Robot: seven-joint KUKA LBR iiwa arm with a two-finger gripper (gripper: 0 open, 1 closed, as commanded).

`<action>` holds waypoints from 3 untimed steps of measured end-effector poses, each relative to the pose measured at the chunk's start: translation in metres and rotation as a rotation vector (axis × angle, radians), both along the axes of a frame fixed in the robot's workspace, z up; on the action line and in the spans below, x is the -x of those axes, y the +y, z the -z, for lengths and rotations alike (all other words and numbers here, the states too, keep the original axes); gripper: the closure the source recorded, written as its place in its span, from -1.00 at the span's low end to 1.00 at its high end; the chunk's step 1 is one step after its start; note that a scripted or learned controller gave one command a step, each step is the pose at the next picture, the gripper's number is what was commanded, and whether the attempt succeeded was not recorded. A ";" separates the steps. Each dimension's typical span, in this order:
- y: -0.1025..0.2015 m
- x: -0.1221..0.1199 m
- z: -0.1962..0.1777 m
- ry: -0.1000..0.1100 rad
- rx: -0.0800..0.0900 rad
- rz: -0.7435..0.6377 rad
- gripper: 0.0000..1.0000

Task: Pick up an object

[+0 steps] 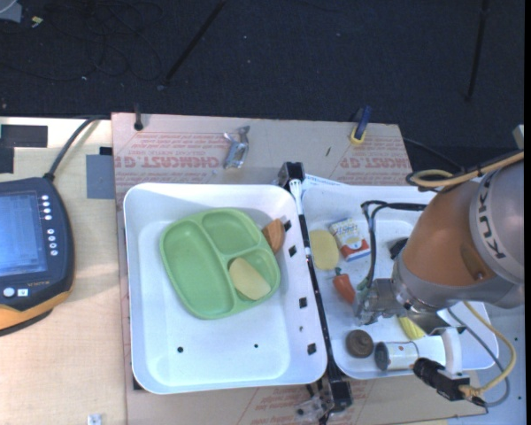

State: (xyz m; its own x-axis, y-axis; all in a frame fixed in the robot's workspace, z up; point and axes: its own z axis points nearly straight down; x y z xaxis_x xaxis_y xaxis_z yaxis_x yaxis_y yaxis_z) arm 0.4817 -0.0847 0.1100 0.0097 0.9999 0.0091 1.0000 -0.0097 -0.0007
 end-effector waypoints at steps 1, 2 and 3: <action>0.000 0.000 0.000 0.001 0.000 0.001 -1.00; -0.002 0.006 0.020 0.002 0.007 -0.009 -1.00; 0.001 -0.016 0.021 0.002 0.007 -0.011 -1.00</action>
